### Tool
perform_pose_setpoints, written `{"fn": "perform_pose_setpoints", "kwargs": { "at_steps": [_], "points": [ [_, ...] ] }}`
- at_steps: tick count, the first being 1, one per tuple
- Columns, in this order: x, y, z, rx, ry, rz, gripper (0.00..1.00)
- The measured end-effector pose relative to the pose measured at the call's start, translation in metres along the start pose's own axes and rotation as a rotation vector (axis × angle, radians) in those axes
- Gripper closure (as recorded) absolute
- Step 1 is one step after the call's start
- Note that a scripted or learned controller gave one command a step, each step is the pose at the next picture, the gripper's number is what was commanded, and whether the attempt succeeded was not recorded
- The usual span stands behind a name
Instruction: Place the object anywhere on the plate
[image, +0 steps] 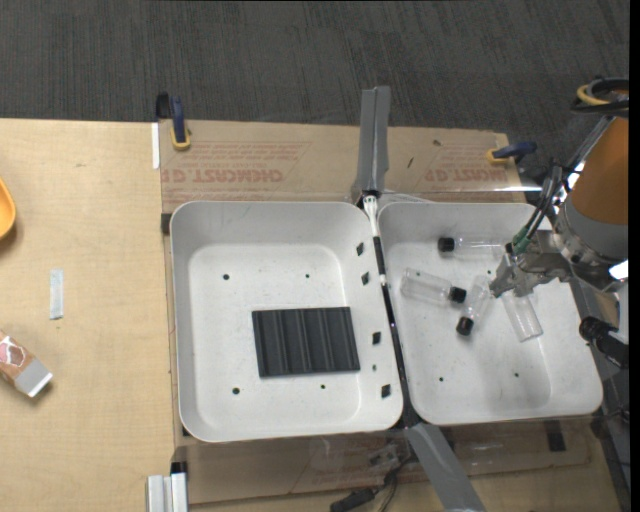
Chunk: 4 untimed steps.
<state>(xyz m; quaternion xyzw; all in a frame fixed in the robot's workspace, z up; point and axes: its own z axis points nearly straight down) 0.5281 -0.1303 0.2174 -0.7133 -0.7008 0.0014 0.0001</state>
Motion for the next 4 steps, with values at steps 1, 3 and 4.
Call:
{"fn": "perform_pose_setpoints", "kwargs": {
  "at_steps": [1,3,4],
  "points": [
    [0.089,-0.047,-0.090,0.000,0.000,-0.090,1.00],
    [0.273,-0.056,-0.063,0.002,-0.001,-0.173,1.00],
    [0.283,-0.056,-0.025,0.003,-0.001,-0.261,1.00]
  ]
}}
